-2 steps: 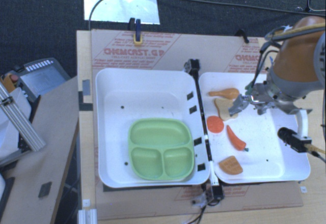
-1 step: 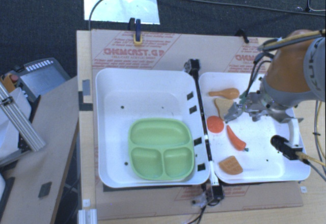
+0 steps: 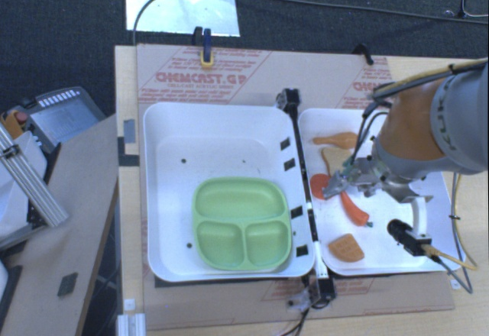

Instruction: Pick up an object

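Camera view had me low in the right bin point(image 3: 435, 266), my gripper point(image 3: 336, 187) over a red piece point(image 3: 318, 182) by the divider. An orange stick point(image 3: 354, 208) lay just beside it. I judged this the reach-in step; next I needed to settle squarely on one piece and close. My wrist hid the tips, so I could not tell their state, nor whether anything sat between them.

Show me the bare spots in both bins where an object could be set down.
Left bin: open floor behind and left of the green divided tray. Right bin: crowded; the gripper hangs over orange and tan pieces near the divider, with only a small patch by the near right corner.
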Controlling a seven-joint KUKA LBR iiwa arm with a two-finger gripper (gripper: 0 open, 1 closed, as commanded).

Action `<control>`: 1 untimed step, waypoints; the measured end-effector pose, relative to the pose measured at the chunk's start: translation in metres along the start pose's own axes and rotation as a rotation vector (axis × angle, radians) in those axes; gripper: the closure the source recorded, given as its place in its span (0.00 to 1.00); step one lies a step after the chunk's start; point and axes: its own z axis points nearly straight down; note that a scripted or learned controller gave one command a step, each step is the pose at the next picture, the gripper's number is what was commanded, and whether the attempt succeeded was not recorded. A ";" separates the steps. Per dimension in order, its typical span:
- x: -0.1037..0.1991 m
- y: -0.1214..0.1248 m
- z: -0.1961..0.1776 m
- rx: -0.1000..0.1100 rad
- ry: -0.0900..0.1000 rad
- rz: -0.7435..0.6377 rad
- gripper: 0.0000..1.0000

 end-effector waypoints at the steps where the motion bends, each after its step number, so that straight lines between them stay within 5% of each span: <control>1: -0.001 0.002 -0.014 -0.007 -0.001 0.000 1.00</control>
